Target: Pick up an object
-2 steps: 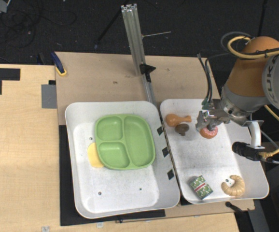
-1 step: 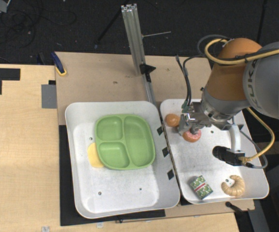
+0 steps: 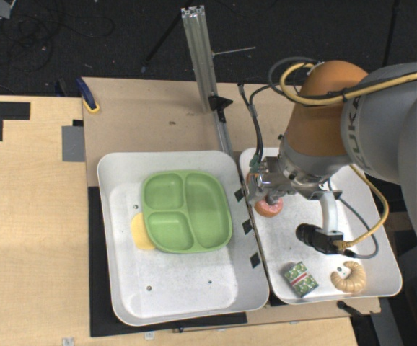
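Note:
My gripper (image 3: pixel 262 185) hangs low over the left side of the right bin (image 3: pixel 382 215), beneath the grey arm with its orange band. Right under it lies a small round pink-orange object (image 3: pixel 270 208), partly covered by the gripper; whether they touch I cannot tell. Near the bin's front edge are a small green packet (image 3: pixel 299 278) and, to its right, a tan croissant-shaped piece (image 3: pixel 349 277).
The left bin (image 3: pixel 122 280) holds a green divided plate (image 3: pixel 187 211) with a yellow object (image 3: pixel 139 231) poking out from under its left edge. An upright metal post (image 3: pixel 201 56) stands behind the bins.

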Motion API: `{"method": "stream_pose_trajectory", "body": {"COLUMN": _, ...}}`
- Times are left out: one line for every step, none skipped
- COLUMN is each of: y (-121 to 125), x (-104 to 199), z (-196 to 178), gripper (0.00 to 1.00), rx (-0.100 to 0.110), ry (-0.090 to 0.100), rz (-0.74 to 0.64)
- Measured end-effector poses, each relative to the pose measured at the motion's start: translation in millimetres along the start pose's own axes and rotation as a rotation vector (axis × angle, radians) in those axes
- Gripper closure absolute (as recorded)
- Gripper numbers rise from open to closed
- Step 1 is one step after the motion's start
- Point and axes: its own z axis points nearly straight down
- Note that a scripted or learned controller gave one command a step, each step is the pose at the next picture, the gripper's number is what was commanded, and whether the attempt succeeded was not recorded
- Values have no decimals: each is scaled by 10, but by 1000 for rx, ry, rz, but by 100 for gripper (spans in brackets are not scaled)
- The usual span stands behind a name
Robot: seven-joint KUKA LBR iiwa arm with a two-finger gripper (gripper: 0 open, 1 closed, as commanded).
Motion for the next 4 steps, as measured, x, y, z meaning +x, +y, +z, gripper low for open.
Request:
{"method": "stream_pose_trajectory", "body": {"y": 9, "x": 487, "z": -149, "gripper": 100, "rx": -2, "ry": -1, "rz": 0}}
{"method": "stream_pose_trajectory", "body": {"y": -119, "x": 1077, "z": -93, "gripper": 100, "rx": 0, "ry": -1, "rz": 0}}
{"method": "stream_pose_trajectory", "body": {"y": -67, "x": 1084, "z": -40, "gripper": 100, "rx": 0, "ry": -3, "rz": 3}}
{"method": "stream_pose_trajectory", "body": {"y": -49, "x": 1052, "z": -70, "gripper": 100, "rx": -1, "ry": -3, "rz": 3}}
